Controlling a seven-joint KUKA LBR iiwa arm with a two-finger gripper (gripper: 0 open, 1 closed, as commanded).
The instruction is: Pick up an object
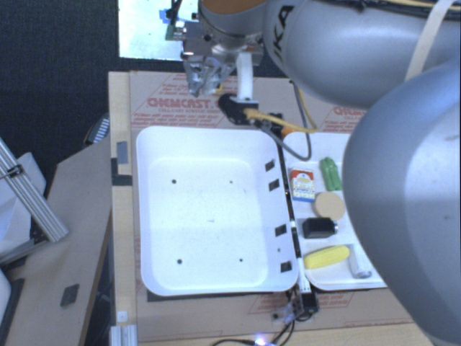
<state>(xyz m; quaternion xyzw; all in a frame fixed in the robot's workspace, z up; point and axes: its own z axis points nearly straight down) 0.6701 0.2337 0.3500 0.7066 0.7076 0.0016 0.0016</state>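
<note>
My gripper point(205, 81) hangs beyond the far rim of the left bin point(155, 193), over the printed cardboard, with nothing seen in it. The objects lie in the right bin point(338, 283), partly hidden under my arm: a white card with red and blue print point(303, 184), a green piece point(329, 173), a tan round disc point(330, 206), a black block point(319, 227), a yellow corn-like piece point(326, 256) and a small pale grey item point(359, 267). All of these are well to the right of and nearer than the gripper.
A black fitting with a yellow cable point(248, 114) sits at the far corner between the bins. Black clips point(277, 186) line the shared wall. A metal rail point(32, 200) slants at the left. My arm's bulk covers the right side.
</note>
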